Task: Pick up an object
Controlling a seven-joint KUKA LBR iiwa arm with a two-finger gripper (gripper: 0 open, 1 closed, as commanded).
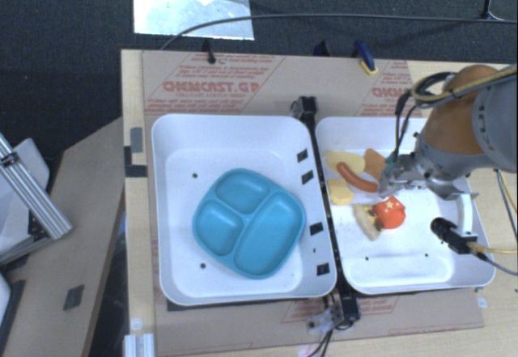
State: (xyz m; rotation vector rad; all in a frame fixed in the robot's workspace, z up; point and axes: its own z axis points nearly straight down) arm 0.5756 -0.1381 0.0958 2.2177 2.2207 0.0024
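Observation:
The right bin [405, 270] holds several toy foods: a red-orange sausage [357, 176], an orange piece [374, 159], yellow slices [341, 193], a tan wedge [368, 222] and a red-orange round piece [390, 214]. My gripper [393, 179] reaches down from the right into this bin, just above the red round piece and right of the sausage. Its fingertips are hidden among the foods.
The left bin [186, 266] holds a blue divided plate [249, 222]. A black divider with clips [317, 193] runs between the bins. The arm's grey body and orange band [457, 116] hang over the right bin's far right side. Cables [453, 238] trail there.

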